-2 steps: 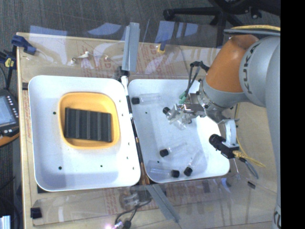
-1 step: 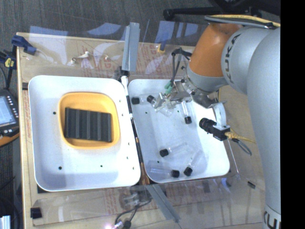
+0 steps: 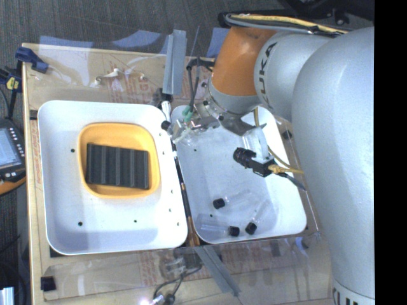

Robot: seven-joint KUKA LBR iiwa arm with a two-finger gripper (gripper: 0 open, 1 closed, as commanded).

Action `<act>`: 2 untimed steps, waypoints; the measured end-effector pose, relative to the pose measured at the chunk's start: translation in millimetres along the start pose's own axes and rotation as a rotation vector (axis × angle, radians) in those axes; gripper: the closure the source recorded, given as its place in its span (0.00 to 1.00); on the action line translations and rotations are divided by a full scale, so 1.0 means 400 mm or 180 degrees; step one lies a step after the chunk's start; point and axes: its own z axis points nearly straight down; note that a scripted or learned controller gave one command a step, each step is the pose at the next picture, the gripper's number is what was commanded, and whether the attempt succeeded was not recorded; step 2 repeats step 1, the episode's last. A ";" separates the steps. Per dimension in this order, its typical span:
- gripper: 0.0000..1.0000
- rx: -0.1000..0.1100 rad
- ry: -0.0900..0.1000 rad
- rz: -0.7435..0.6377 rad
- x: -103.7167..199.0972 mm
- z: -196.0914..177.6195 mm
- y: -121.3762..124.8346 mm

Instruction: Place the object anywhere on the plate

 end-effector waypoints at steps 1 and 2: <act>0.00 0.0000 -0.0001 0.0001 -0.001 0.000 0.000; 0.00 0.0000 -0.0001 0.0001 -0.001 0.000 0.000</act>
